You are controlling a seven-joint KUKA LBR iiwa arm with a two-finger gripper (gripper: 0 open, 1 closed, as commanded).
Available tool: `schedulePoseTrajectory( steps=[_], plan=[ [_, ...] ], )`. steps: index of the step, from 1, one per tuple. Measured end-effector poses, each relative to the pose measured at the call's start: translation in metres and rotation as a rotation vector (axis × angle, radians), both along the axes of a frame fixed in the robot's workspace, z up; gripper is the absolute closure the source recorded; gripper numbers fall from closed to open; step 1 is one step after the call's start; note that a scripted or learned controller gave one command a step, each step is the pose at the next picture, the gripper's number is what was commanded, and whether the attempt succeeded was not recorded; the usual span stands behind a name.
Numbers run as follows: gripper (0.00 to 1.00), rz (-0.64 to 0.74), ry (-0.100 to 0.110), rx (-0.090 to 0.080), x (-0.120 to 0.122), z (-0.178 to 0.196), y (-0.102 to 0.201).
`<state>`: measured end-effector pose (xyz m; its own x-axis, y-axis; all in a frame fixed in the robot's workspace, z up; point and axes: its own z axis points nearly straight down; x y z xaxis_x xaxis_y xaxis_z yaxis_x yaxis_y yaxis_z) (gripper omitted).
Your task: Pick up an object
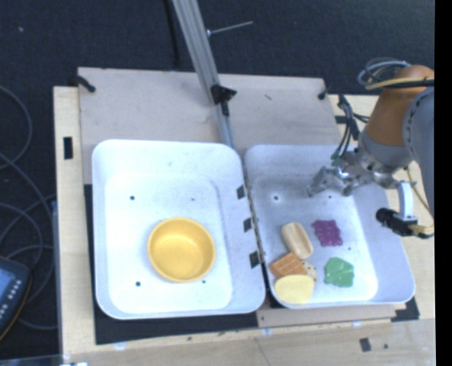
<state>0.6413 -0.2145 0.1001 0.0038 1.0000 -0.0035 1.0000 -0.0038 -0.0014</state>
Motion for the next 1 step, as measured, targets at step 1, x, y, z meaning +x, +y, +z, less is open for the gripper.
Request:
schedulePoseTrajectory(
  steps=[1],
  plan=[
    [1.0,0.001,-0.006,-0.002,0.0015,0.0136,-0.001]
  ],
)
